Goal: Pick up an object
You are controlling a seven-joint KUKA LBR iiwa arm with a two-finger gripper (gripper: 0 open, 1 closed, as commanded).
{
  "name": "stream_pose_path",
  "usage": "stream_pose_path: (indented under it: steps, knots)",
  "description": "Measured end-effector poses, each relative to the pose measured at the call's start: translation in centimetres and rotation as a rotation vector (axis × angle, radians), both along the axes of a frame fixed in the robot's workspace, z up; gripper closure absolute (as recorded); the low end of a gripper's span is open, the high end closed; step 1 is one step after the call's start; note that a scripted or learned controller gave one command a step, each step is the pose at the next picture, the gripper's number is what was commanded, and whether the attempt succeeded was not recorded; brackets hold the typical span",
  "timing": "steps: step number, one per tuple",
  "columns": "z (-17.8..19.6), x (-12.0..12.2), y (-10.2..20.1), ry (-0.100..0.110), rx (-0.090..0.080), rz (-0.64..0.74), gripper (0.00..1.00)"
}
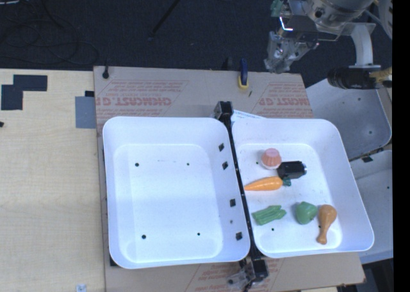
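Observation:
The right bin (343, 156) holds several small items: a pink cupcake-like piece (271, 157), a black block (291, 170), an orange carrot (264, 184), a green bean-like piece (268, 214), a green pepper (305, 212) and a tan drumstick (325, 222). My gripper (280, 59) hangs high above the bench behind the right bin, well away from every item. Nothing shows between its fingers.
The left bin (118, 156) lies beside the right one, with a black divider clip strip (232, 182) between them. Cardboard (160, 95) lies under both bins. A blue and yellow clamp (243, 74) stands at the cardboard's back edge.

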State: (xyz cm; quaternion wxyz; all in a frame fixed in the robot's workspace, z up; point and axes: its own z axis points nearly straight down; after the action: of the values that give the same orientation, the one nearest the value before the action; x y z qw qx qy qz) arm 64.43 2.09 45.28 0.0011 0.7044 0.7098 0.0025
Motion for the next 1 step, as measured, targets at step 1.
stream_pose_path:
  steps: [1]
  knots:
    - [-21.82,-0.24,3.02,0.019,-0.002,-0.005,1.0]
